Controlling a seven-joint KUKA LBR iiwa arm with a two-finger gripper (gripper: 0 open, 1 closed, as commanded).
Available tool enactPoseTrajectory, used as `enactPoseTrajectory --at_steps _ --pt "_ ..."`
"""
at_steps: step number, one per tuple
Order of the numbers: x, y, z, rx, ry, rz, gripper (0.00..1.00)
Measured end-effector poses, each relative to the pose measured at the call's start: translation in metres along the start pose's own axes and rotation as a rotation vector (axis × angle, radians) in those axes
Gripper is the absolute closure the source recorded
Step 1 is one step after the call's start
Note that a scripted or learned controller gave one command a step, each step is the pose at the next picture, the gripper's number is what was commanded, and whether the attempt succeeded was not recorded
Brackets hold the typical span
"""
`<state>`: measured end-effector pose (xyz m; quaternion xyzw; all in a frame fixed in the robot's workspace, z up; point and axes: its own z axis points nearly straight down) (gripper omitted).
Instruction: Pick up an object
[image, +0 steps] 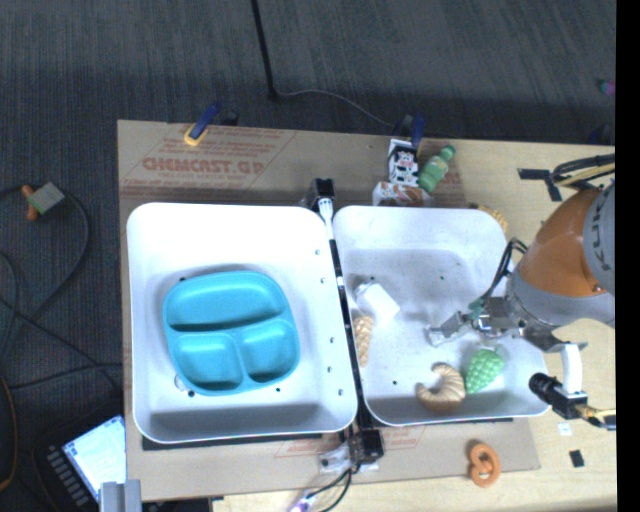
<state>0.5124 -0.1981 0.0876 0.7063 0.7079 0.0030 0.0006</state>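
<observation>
In the right bin (420, 245), my gripper (470, 328) hangs over the right-hand part of the floor. It is open, its metal fingers (440, 333) spread left and right with nothing between them. Just below it lies a green knobbly object (485, 370). Beside that, near the bin's front wall, is a tan croissant-shaped toy (443, 386). A small white object (378, 300) rests at the left of this bin, with a pale tan ridged piece (362, 338) against the left wall.
A blue divided plate (231, 330) sits in the left bin (150, 240). Outside the bins, a green-and-white bottle and small items (415, 172) stand behind the right bin. An orange ring (484, 462) lies on the bench in front.
</observation>
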Motion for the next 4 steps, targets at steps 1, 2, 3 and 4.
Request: enactPoseTrajectory --at_steps 1,2,3,4 --pt "-0.026 -0.0274 -0.1747 0.003 -0.007 0.003 0.0" --pt "-0.0255 -0.0276 -0.174 0.005 -0.006 0.002 0.0" --pt "-0.0255 -0.0276 -0.174 0.005 -0.006 0.002 0.0" --pt "-0.0255 -0.0276 -0.174 0.005 -0.006 0.002 0.0"
